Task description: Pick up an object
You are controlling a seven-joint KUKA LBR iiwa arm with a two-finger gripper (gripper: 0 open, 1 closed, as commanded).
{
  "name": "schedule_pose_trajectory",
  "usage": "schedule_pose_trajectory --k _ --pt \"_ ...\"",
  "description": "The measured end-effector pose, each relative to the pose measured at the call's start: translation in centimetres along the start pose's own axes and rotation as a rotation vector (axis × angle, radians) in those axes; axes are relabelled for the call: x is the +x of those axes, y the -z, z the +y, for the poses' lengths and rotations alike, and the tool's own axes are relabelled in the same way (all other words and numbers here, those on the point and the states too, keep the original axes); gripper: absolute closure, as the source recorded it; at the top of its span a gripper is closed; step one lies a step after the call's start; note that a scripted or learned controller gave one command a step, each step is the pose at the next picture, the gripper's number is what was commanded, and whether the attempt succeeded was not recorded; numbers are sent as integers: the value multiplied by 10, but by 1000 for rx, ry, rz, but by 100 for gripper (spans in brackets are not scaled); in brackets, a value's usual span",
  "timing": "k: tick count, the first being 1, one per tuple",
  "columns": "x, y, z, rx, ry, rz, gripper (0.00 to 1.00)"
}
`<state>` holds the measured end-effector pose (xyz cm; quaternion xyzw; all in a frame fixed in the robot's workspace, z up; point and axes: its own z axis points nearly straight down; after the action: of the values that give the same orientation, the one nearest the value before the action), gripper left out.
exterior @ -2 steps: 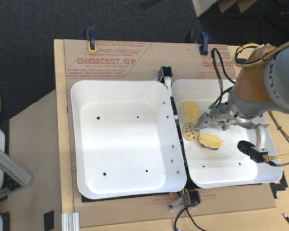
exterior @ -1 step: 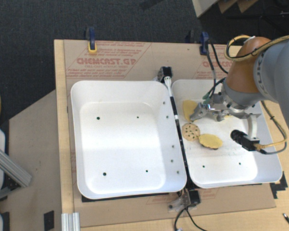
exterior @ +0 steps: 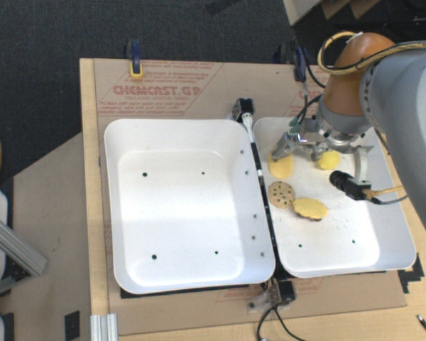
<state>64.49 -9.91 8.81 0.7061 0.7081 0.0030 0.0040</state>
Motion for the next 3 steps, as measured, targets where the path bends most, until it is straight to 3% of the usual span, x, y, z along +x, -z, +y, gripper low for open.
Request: schedule_pose_trajectory --k 1,2,3 --pt "-43 92 25 -2 -4 -4 0" --pt "1 35 21 16 1 4 0" --pt "60 101 -22 10 2 3 0"
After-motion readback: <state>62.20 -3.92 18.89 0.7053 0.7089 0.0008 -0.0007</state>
